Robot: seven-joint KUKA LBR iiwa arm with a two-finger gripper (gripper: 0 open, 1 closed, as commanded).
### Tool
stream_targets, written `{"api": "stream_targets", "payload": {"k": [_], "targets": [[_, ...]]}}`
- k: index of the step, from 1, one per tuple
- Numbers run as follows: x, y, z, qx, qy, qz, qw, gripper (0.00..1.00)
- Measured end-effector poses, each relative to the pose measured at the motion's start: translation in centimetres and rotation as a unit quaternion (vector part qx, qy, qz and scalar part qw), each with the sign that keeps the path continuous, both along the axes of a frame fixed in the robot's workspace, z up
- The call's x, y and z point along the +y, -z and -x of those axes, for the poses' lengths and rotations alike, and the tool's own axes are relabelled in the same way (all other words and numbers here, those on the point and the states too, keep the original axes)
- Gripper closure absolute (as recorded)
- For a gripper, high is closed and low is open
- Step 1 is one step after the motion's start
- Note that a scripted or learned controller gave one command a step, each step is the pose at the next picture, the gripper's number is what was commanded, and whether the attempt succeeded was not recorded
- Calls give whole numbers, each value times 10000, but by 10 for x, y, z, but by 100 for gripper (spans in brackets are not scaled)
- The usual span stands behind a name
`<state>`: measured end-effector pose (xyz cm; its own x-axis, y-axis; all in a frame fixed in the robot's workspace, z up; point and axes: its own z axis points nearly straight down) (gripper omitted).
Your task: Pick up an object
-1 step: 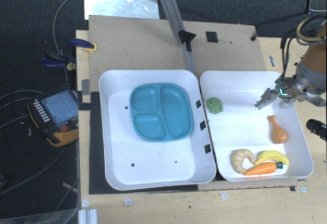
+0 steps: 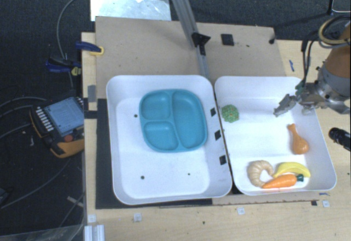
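Note:
The right bin [image 2: 247, 91] holds several toy foods. A green broccoli piece [image 2: 230, 113] lies near its left wall. An orange drumstick [image 2: 298, 140] lies toward the right side. In the front right corner a beige croissant [image 2: 259, 171], a yellow banana [image 2: 292, 169] and an orange carrot [image 2: 281, 181] are bunched together. My gripper [image 2: 282, 108] hangs over the bin's back right part, above and left of the drumstick, with nothing visibly held. It is well to the right of the broccoli.
The left bin [image 2: 126, 179] holds a blue divided plate [image 2: 173, 119]. A grey pole [image 2: 184, 6] slants across the back of the bench. Cables and a small device [image 2: 59, 119] lie off the bench to the left.

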<state>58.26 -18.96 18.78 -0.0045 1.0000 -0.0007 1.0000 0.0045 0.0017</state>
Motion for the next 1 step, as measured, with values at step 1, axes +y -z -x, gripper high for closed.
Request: {"api": "stream_targets", "payload": {"k": [1], "targets": [[-7,57,7,21,17,-2,10000,0]]}}
